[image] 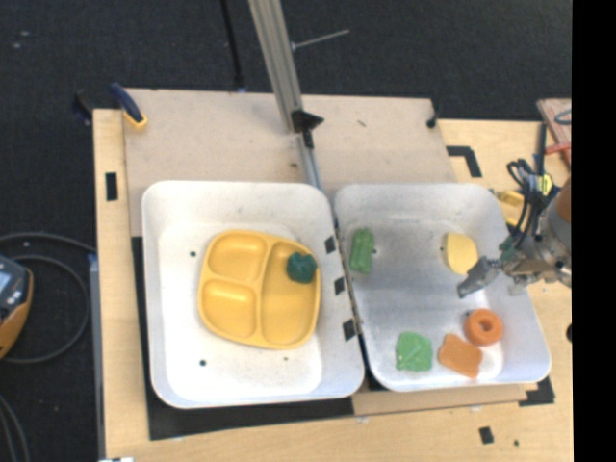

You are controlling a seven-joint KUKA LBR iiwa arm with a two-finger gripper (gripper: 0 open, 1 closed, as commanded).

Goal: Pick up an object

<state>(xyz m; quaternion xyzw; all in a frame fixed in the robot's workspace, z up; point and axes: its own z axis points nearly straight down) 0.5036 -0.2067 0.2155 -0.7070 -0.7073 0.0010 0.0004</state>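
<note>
Hovering open-fingered and empty at the right bin's (423, 200) right edge, the gripper (478, 279) should centre over the orange ring (484, 326) just below before descending and closing.

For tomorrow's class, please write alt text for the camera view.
A grey gripper hovers over the right bin beside a yellow piece, with an orange ring, orange block and two green pieces. The left bin holds a yellow tray.
</note>
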